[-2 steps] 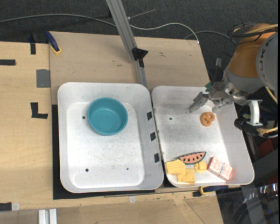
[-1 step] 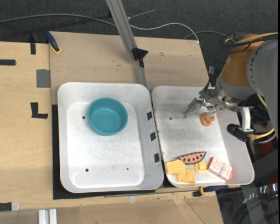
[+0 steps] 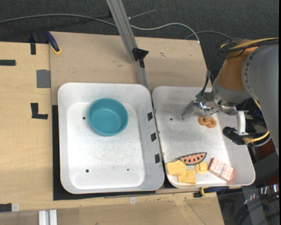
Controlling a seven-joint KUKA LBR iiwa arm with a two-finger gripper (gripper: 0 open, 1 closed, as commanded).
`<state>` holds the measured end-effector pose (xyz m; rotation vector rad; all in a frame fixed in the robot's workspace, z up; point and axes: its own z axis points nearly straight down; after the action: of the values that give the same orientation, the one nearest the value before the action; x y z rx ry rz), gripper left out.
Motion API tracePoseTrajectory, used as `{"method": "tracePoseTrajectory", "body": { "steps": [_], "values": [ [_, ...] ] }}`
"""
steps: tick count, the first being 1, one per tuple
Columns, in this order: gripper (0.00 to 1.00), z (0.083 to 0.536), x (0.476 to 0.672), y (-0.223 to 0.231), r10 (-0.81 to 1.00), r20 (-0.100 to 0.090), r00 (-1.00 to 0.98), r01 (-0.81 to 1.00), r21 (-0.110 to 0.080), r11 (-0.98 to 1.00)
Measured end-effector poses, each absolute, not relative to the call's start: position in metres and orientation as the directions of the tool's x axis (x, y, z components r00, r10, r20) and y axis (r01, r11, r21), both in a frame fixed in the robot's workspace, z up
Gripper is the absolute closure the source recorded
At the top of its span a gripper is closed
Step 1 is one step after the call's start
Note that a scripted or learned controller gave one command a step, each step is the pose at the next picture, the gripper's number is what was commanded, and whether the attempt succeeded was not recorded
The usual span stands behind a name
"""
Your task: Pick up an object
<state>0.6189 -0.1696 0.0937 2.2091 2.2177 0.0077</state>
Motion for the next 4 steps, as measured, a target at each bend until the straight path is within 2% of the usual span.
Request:
{"method": "tracePoseTrajectory", "body": {
  "steps": [1, 2, 4],
  "values": [
    [1.0, 0.105, 0.62, -0.169, 1.0, -0.005, -0.005, 1.0, 0.013, 0.005],
    [1.0, 0.167, 0.626, -0.17, 1.0, -0.001, -0.002, 1.0, 0.005, 0.002],
    [1.0, 0.264, 0.618, -0.172, 1.0, -0.002, -0.002, 1.0, 0.004, 0.002]
  ]
}}
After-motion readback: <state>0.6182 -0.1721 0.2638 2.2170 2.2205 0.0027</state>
